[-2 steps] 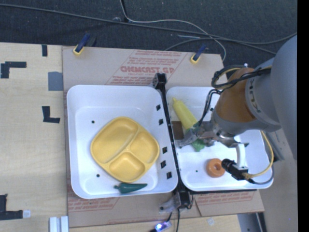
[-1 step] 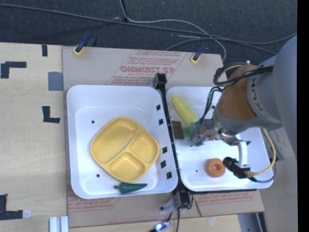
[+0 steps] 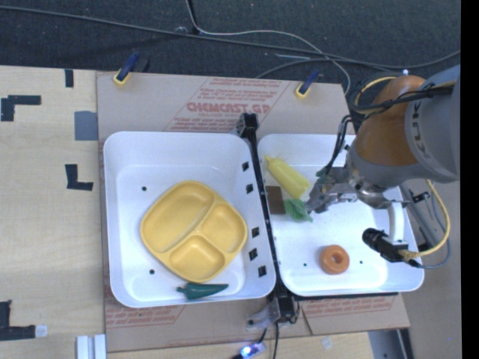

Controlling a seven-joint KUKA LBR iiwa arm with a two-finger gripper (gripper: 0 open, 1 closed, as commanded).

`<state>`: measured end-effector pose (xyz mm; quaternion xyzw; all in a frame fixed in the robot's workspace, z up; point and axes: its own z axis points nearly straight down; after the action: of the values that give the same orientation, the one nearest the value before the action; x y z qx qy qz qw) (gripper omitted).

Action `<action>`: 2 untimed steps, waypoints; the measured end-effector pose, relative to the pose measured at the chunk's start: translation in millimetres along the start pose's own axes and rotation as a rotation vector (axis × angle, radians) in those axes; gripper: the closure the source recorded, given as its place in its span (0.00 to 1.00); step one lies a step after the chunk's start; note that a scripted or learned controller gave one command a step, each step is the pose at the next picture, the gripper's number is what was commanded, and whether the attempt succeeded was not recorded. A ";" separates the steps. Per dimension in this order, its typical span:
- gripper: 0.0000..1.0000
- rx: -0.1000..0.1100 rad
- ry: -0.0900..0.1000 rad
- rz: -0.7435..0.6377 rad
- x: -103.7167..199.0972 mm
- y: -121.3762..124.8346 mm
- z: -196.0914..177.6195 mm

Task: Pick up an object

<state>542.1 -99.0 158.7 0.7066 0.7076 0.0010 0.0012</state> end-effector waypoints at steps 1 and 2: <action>1.00 -0.001 0.000 -0.001 10.8 2.5 -50.5; 1.00 -0.002 -0.001 -0.001 9.4 7.3 -113.2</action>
<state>549.0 -89.6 271.9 0.7064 0.7078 0.0015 0.0023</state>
